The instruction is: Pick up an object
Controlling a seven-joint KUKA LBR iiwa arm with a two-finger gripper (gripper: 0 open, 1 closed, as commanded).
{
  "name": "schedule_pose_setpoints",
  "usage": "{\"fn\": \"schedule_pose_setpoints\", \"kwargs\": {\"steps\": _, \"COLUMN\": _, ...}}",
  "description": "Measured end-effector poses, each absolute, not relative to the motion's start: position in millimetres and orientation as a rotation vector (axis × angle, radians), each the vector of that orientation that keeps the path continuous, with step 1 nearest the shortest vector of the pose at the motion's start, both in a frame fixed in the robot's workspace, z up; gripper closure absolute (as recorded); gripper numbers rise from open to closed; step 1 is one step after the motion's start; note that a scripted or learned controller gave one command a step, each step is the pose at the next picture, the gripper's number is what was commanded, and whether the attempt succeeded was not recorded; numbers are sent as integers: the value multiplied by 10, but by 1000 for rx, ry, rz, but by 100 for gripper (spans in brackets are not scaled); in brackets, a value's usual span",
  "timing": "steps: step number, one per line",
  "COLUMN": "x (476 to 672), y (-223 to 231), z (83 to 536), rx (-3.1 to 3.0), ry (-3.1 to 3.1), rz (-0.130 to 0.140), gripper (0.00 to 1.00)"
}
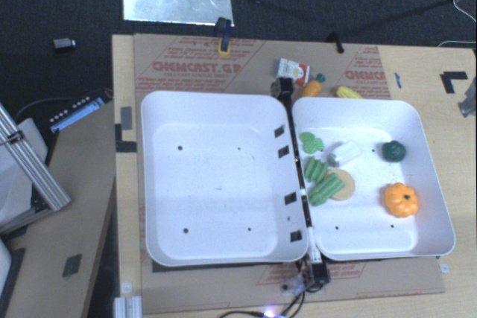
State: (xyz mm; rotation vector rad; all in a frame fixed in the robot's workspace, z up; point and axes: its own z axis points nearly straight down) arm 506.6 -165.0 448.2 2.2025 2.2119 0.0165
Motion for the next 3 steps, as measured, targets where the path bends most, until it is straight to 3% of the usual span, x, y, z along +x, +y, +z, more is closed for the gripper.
{"fn": "schedule_pose_setpoints", "kwargs": {"steps": 1, "x": 4866, "y": -1186, "z": 4786, "rx": 2209, "ry": 2226, "rz": 8, "gripper": 100}}
{"fn": "schedule_pose_setpoints", "kwargs": {"steps": 3, "x": 4869, "y": -425, "z": 5007, "rx": 2211, "ry": 2228, "rz": 5, "gripper": 100}}
